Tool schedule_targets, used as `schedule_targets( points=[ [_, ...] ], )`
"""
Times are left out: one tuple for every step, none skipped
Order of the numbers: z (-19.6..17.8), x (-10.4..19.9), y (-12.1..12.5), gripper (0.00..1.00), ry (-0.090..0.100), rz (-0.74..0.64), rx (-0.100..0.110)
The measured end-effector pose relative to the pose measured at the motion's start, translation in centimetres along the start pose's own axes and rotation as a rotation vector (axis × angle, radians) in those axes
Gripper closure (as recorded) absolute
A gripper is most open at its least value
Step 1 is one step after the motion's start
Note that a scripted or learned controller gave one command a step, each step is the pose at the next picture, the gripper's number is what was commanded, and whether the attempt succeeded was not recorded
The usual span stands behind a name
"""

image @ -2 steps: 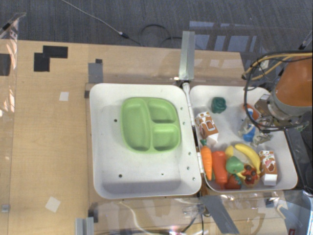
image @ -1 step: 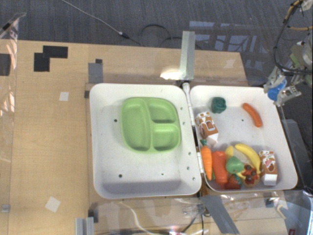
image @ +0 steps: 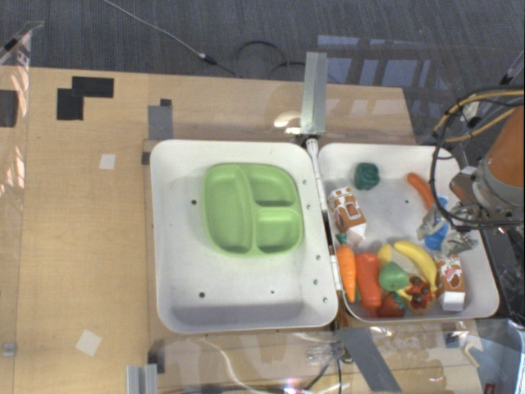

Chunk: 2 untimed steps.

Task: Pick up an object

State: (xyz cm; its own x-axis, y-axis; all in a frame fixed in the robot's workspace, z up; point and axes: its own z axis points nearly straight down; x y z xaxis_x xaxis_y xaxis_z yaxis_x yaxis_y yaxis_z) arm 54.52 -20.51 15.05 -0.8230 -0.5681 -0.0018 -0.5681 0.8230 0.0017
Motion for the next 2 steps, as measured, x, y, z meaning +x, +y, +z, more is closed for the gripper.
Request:
schedule_targets(
  points=[
    [-0.4,-0.2,-0.1,0.0,-0.005,-0.001,0.007],
    [5.9,1.6,3.0,0.0,-0.01,-0.138,0.019]
  ],
)
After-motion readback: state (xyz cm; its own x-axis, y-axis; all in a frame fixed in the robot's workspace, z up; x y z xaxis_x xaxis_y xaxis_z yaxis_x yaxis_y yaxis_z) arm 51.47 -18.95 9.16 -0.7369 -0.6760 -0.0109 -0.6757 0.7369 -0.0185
